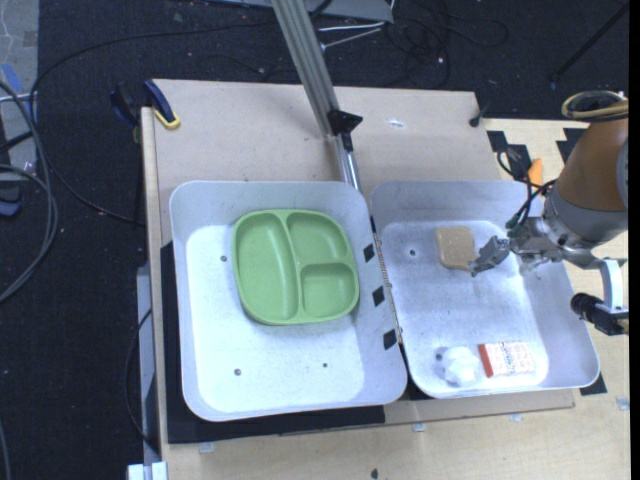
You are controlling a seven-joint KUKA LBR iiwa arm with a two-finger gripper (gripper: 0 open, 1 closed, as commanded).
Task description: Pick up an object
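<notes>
Three objects in right bin (560, 298) | gripper (487, 256) beside tan block (455, 247), positioned for approach | finger state: cannot tell | nothing visibly grasped

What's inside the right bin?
The right bin holds a tan block, a white wad and a red-and-white box. The gripper sits beside the block; the arm covers the bin's right wall.
</notes>
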